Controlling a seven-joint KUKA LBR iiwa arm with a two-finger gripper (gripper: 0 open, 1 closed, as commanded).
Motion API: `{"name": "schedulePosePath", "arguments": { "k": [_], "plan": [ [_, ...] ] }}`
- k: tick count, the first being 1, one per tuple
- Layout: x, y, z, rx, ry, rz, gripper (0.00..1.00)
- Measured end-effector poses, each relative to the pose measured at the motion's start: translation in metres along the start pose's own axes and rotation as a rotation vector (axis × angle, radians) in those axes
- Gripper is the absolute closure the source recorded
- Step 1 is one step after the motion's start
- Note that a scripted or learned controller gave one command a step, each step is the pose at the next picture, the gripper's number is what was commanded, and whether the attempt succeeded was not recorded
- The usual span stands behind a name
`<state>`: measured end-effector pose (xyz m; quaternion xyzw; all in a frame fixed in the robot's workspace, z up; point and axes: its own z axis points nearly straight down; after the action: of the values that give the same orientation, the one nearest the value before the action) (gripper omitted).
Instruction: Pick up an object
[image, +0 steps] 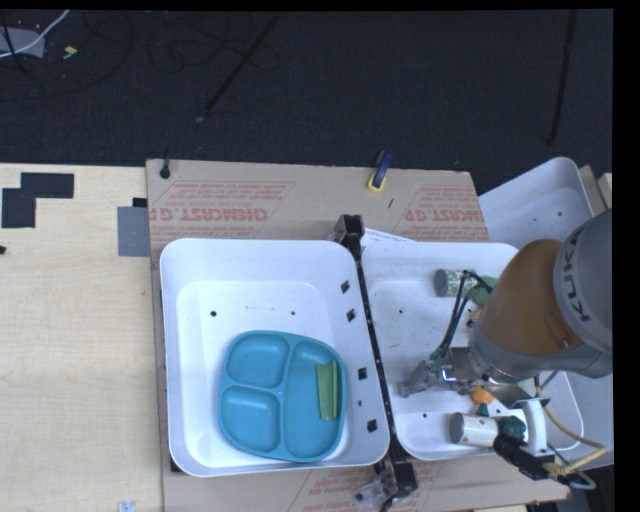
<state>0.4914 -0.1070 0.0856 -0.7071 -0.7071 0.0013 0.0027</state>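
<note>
My gripper (418, 381) is low inside the right bin (400, 300), near its left wall, over bare white floor. Nothing is visibly held in it. Just right of it lies a small orange piece (482, 396). Below that, near the bin's front edge, lies a white cylinder (470, 430) with a dark green end. At the back of the bin, a grey-capped object with green parts (447, 283) is partly hidden by the arm. The orange-banded wrist (530, 300) covers the bin's right half.
The left bin (190, 300) holds a blue divided plate (262, 395) with a green strip (327, 390) in its right compartment. A black divider clip (350, 228) sits where the bins meet. A blue and yellow clamp (379, 172) is on the cardboard behind.
</note>
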Motion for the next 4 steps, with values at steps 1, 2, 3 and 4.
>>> {"name": "schedulePosePath", "arguments": {
  "k": [1,2,3,4],
  "plan": [
    [-0.002,0.000,-0.013,-0.002,-0.001,0.008,1.00],
    [0.003,-0.008,-0.062,-0.006,-0.001,0.000,1.00],
    [-0.004,-0.011,-0.122,-0.009,-0.003,0.000,1.00],
    [-0.005,-0.010,-0.143,-0.006,-0.002,0.000,1.00]
  ]
}}
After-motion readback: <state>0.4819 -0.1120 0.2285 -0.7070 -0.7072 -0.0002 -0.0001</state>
